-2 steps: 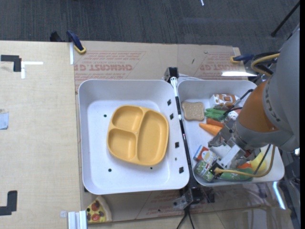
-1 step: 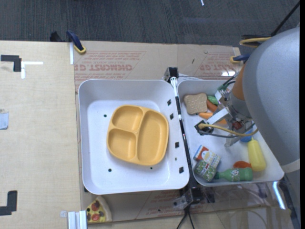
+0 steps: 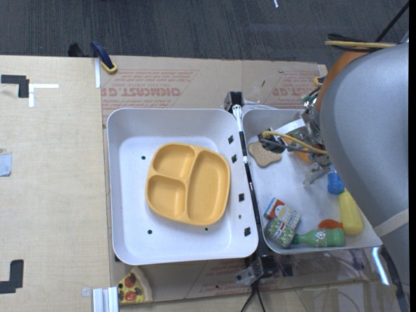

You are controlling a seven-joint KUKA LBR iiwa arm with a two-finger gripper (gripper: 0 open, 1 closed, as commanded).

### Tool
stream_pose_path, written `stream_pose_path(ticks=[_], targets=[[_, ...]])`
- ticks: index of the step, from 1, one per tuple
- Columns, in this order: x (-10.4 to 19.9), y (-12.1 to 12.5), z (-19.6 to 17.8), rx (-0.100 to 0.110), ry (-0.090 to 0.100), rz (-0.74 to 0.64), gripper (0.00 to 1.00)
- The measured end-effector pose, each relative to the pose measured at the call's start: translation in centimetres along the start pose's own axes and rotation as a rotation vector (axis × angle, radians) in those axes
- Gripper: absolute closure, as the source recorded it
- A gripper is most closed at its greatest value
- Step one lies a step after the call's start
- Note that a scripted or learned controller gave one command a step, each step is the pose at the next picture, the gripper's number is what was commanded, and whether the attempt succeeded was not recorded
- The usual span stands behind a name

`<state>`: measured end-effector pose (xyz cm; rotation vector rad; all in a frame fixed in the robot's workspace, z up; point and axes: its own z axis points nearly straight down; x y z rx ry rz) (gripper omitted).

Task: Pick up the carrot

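- My pincer (image 3: 316, 169) sits low in the right bin (image 3: 296, 203); its opening I cannot tell.
- The carrot (image 3: 300, 147) lies just beside it, up-left.

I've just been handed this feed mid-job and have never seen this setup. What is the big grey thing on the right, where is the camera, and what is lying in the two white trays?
The camera is fixed above the bench and looks down at a slant. The big grey shape is the robot arm, reaching in from the right over the right bin. Its gripper sits low near that bin's top; I cannot tell if it holds anything. The left bin holds a yellow divided plate. The right bin holds a slice of toast, a small carton, a green bottle, a yellow bottle and a blue piece. An orange piece, possibly the carrot, lies by the gripper.
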<state>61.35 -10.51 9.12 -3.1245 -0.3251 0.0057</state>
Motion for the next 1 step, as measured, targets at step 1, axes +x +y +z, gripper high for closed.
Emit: stream_pose_path(ticks=[1], targets=[[-0.05, -0.01, -0.84, 0.0, -0.005, -0.008, 1.0]])
